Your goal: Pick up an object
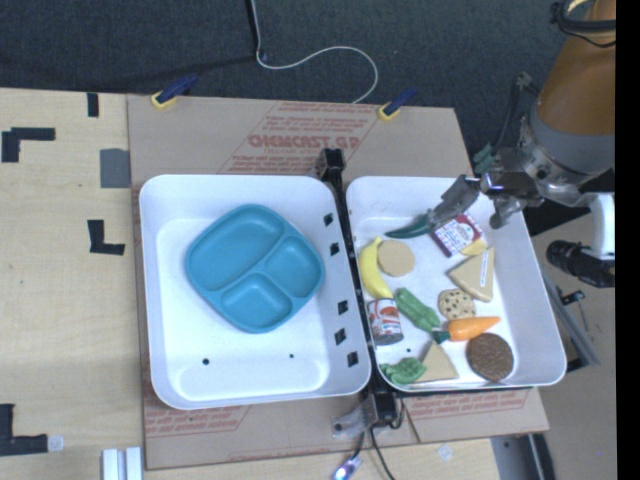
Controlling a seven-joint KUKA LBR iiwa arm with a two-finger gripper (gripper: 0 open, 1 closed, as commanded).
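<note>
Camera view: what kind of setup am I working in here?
Likely a robotics lab bench for pick tests: two white bins clamped on cardboard, toy food such as a banana and carrot, a blue divided plate, and tape markers.

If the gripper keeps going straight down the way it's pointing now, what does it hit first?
Most likely the red and white packet, lying just under the gripper in the right bin. The dark green pepper lies close beside it. Depth is hard to judge from this slanted view.
</note>
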